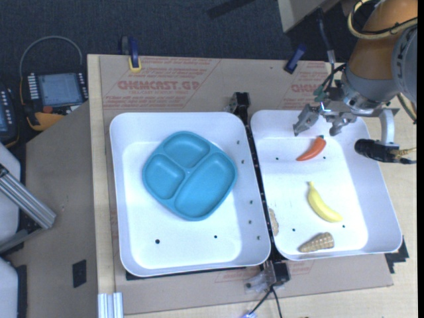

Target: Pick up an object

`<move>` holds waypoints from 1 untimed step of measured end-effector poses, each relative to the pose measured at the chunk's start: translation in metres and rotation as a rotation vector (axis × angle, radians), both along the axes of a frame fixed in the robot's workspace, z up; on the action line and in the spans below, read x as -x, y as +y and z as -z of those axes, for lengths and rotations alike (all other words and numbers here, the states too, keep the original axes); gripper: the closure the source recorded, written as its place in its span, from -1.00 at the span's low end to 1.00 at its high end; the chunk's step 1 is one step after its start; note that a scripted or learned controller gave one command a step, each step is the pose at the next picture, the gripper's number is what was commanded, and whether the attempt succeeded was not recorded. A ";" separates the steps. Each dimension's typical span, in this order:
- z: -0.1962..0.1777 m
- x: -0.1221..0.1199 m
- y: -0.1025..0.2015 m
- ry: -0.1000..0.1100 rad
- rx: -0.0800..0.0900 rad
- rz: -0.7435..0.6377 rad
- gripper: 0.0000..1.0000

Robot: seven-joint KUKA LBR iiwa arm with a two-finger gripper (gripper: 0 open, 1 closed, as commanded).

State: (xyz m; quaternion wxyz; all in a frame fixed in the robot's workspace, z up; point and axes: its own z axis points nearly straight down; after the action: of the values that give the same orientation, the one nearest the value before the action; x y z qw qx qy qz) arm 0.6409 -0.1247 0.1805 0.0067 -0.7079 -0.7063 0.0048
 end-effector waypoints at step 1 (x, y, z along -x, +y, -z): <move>-0.009 -0.003 0.000 -0.015 0.002 -0.003 -1.00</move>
State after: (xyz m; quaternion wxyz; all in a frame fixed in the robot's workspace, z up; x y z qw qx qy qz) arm 0.6443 -0.1244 0.1891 0.0008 -0.7069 -0.7073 0.0003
